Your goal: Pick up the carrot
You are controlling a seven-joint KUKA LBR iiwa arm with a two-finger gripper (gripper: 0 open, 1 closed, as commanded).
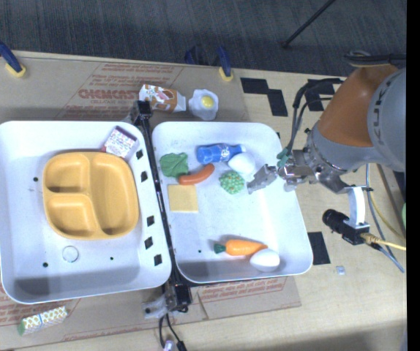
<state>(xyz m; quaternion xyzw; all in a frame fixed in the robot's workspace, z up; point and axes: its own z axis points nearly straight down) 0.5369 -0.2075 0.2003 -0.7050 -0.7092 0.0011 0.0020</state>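
Starting at the left, we've got the left bin (5, 218) with a yellow divided tray (91, 194) sitting in the middle of it, and a small pink-and-white packet (121, 142) tucked against the bin's upper right corner, just past the tray. Up above where the two bins meet we can see a little orange-brown carton (159, 97) and a fried egg toy (204, 104) lying on the cardboard, outside both bins. Moving into the right bin (287, 218), along the top there's a green leafy thing (173, 164), with a sausage (196, 174) touching its lower edge, then a blue bottle (216, 153) on its side, a white round piece (241, 164) and a green broccoli-ish ball (232, 183) just below that. A cheese slice (183, 197) lies flat under the sausage. The carrot (240, 247) is down near the bin's front edge, lying on its side with the green end pointing left, and a white egg (265, 259) is touching its right end. The arm comes in from the right, orange band up high, wrist bent so the gripper (263, 180) points left over the bin's right rim, near the broccoli and well apart from the carrot. We honestly can't tell what its grip is doing, too dark and small there.
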